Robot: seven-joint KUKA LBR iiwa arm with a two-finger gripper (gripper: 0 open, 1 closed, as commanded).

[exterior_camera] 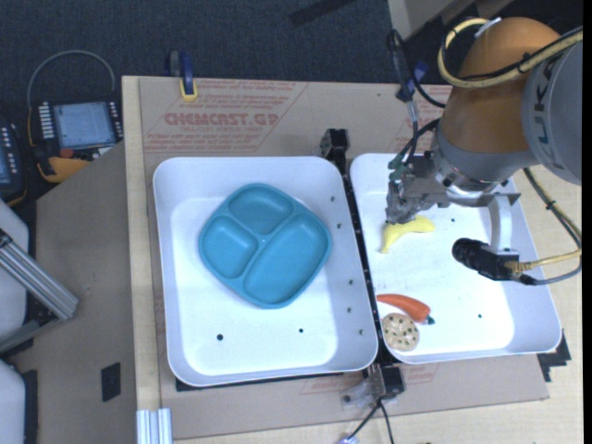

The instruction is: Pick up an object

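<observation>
A yellow banana (404, 234) lies in the right bin (527, 326), near its left wall. My gripper (401, 213) hangs right over the banana's upper end, fingers pointing down at it. An orange-red carrot (405, 305) and a round speckled cookie (400, 331) rest near the right bin's front left corner. The arm's orange band and grey wrist cover the bin's back part.
The left bin (185, 340) holds a blue divided plate (265, 245) in its middle. A black clamp (334, 142) sits at the back between the bins. The right bin's front right floor is bare white.
</observation>
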